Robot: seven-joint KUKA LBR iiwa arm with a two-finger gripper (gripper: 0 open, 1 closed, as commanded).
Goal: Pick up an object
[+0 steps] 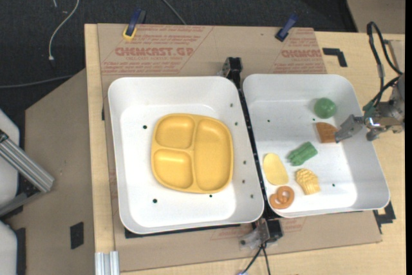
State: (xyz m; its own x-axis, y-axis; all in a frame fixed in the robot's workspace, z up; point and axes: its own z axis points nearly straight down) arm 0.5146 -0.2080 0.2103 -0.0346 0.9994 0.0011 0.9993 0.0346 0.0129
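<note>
At the right bin's (pixel 370 170) far edge I had the claw (pixel 353 127) low beside the brown piece (pixel 326 132), within reach for a pick, though I could not tell whether it was apart or together.

At the right of the scene we see the small grey metal two-finger gripper (pixel 353 128), its dark grey finger (pixel 348 127) tapering to a blunt tip. We make out a boxy silver-grey body with small dark fittings behind it, and thin black cables (pixel 381 55) looping above it.
</note>
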